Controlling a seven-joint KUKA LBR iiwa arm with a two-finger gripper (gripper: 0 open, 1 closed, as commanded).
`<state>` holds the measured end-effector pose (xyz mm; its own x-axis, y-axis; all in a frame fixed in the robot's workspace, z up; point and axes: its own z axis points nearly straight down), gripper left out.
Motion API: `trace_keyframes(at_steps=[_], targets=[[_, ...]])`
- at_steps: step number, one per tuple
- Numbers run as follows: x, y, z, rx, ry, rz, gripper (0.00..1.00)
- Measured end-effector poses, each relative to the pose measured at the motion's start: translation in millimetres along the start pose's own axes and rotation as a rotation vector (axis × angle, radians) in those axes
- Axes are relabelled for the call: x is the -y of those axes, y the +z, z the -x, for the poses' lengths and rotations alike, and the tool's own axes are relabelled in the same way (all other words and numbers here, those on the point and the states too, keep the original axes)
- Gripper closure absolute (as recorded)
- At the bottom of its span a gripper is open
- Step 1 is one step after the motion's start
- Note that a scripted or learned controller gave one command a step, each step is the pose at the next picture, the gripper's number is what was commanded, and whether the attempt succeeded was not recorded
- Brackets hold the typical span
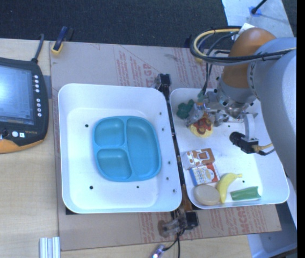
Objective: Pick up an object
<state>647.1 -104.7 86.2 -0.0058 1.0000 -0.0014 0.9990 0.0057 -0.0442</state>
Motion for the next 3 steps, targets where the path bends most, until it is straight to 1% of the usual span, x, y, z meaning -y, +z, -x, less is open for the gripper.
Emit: trace_keyframes(at_steps=[1,2,3], targets=[[28.8,-106.3,-28.2,-0.001,0.000,0.044,0.00],[29.4,-3.7,10.4,0.000,0.002,0.039,0.00],[-4.4,-4.6,-3.7,0.002,0.001,0.019,0.00]])
